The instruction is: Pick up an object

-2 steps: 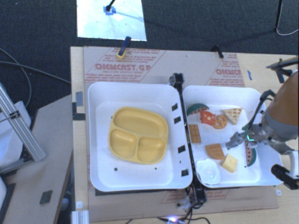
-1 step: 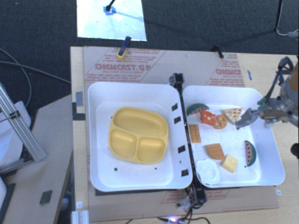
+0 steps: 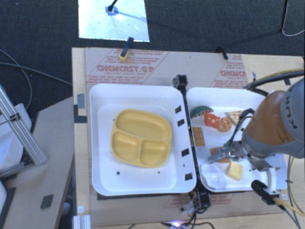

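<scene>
arm [image 3: 281, 123]: cut off right | right bin [image 3: 214, 95]: far side hidden by arm

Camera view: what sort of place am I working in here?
Probably a robotics lab test bench: two white bins clamped on a printed board, toy food beside the end effector, aluminium framing and loose cables on dark carpet.

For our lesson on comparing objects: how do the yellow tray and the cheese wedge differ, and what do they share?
The yellow tray lies in the left bin; the cheese wedge lies in the right bin.
The tray is far bigger than the wedge.
The tray has three hollow compartments; the wedge is a solid block.
The tray lies alone; the wedge has other toy foods around it.
Both are yellow.
</scene>
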`<action>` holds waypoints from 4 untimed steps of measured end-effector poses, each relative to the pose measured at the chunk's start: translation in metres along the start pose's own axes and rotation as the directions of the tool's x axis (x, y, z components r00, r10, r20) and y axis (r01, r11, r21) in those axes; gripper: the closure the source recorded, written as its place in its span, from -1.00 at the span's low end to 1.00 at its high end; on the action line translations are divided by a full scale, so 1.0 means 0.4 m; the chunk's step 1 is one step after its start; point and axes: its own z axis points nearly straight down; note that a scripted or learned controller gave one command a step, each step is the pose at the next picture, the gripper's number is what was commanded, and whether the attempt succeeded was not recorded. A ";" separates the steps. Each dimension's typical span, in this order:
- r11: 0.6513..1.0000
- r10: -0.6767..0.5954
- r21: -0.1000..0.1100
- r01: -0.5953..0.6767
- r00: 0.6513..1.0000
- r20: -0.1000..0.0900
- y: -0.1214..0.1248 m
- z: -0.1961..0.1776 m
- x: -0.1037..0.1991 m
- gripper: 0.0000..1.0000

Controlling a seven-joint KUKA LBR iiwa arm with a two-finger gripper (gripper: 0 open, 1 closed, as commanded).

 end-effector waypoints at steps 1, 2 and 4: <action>1.000 -0.008 -0.011 0.008 1.000 0.000 0.048 -0.280 0.101 -1.00; 1.000 0.000 0.000 0.000 1.000 -0.001 0.000 -0.217 0.078 -1.00; 1.000 -0.004 -0.013 0.004 1.000 0.003 0.007 -0.461 -0.086 -1.00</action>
